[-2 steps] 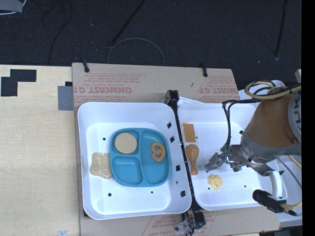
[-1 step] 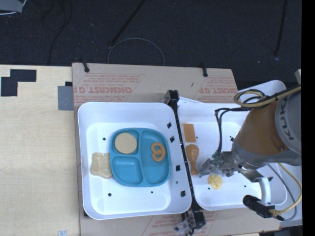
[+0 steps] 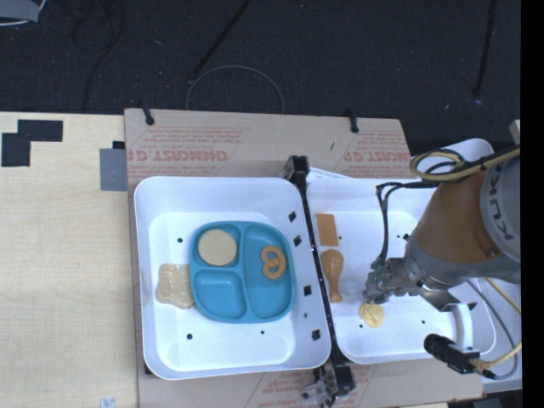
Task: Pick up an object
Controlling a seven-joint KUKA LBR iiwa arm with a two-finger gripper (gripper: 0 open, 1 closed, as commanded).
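I see two white bins on the bench; in the right bin (image 3: 399, 202) my gripper (image 3: 380, 286) hangs just above a yellow lump (image 3: 371, 314). Whether it's open, I cannot tell; a drumstick (image 3: 332, 272) lies just left.

Even overhead light, soft shadows, slightly grainy
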